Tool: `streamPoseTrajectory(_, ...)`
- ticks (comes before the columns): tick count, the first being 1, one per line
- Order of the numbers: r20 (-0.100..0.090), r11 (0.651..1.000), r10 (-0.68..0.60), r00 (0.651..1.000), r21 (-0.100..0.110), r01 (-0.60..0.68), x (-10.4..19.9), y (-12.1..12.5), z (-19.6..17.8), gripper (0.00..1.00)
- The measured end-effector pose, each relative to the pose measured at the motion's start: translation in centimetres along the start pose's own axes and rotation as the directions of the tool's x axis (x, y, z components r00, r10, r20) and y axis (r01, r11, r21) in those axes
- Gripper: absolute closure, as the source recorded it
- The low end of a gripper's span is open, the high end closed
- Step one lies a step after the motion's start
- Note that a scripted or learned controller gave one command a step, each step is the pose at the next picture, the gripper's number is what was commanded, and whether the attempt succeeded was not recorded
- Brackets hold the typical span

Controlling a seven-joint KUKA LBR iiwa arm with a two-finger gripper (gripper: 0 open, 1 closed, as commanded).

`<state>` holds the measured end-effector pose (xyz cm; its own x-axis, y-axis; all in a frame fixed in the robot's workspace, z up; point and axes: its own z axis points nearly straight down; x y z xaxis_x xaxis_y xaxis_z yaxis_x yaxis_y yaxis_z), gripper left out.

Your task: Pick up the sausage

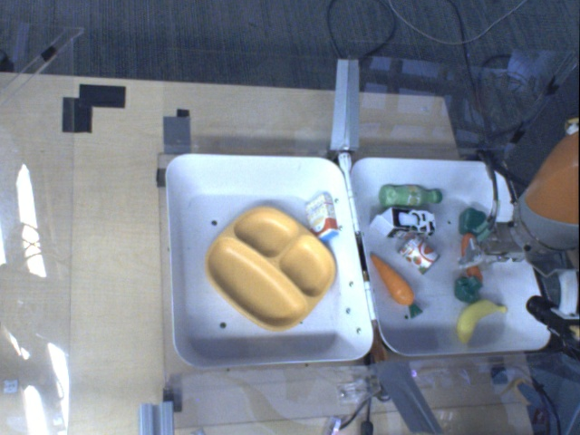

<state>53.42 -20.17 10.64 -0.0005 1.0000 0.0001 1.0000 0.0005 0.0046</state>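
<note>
A small reddish-brown sausage (pixel 465 244) lies near the right side of the right bin (pixel 444 333), between two dark green items. My gripper (pixel 480 254) reaches in from the right and hangs right at the sausage, partly covering it. The view is too small and blurred to tell whether it touches or holds the sausage. The arm's orange band (pixel 555 184) sits at the right edge.
The right bin also holds a green bottle (pixel 410 195), a black-and-white carton (pixel 410 219), a small can (pixel 419 253), a carrot (pixel 394 284), a banana (pixel 478 318) and green pieces (pixel 472 219) (pixel 468 288). The left bin (pixel 190 333) holds a large yellow bread-like lump (pixel 270 265) and a small packet (pixel 322 215).
</note>
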Motion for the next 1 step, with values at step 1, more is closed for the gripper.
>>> streamPoseTrajectory(1, 0.002, 0.987, 0.162, 0.987, 0.001, -0.162, 3.99, 5.91, -10.18, 1.00)
